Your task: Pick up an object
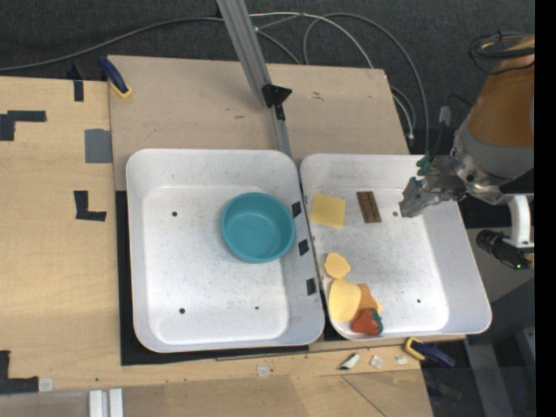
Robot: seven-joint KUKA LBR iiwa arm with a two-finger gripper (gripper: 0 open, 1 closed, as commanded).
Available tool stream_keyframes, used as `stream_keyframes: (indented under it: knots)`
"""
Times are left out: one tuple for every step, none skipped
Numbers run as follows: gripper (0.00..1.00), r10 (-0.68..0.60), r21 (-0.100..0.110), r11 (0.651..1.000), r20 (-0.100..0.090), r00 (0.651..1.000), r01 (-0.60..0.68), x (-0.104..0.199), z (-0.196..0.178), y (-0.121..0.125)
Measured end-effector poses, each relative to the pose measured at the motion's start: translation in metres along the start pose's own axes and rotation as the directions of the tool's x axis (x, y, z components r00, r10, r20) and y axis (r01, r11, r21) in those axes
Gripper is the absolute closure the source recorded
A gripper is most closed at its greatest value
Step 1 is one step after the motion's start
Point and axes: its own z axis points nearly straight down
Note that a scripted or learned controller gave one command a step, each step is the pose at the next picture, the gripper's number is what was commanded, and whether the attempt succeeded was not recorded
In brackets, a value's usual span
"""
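Gripper (pixel 413 201), grip unclear, hovers over right bin (pixel 452 259); one blue bowl (pixel 256 226) in left bin (pixel 156 233).

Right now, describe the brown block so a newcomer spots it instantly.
Look in the right bin, near its far wall. The brown block lies just right of the yellow square. It is the bin's sole dark, narrow bar.

The tabletop (pixel 52 189) looks like pale matt wood. Both bins (pixel 156 311) are smooth white plastic, speckled; inside the left one, the teal bowl (pixel 257 226) seems matt plastic.
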Motion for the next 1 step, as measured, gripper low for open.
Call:
stream_keyframes:
  knots:
    - [1.0, -0.005, 0.003, 1.0, -0.003, 1.0, 0.005, 0.0518, -0.0057, -0.0043]
